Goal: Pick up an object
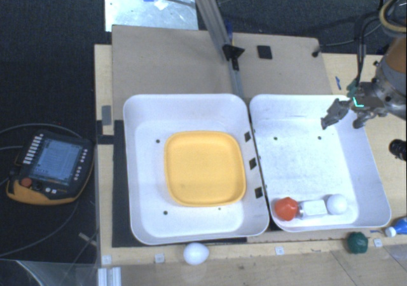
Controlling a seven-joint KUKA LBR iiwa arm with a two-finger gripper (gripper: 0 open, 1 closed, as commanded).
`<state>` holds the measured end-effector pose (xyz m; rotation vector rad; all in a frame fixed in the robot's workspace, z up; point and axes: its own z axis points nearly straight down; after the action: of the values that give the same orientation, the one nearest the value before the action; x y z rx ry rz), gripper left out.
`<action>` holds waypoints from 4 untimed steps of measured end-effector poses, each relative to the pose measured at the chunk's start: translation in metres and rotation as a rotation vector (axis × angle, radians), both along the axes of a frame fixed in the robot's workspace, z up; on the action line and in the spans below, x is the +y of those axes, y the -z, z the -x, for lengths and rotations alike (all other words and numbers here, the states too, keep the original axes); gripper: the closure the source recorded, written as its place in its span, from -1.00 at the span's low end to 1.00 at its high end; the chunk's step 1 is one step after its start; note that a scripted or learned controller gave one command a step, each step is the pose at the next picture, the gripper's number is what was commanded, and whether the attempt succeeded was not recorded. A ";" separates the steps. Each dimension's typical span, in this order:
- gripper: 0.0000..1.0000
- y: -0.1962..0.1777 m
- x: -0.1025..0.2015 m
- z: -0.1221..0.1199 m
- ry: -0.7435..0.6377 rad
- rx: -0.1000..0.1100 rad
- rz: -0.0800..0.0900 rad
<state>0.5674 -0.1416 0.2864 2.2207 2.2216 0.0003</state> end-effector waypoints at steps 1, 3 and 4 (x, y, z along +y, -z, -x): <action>-1.00 0.000 0.000 0.000 0.000 0.000 0.000; -1.00 0.114 0.000 -0.007 0.001 0.004 -0.001; -1.00 0.157 0.004 -0.009 0.000 0.003 -0.001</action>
<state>0.5764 -0.1373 0.1298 2.2225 2.2235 -0.0024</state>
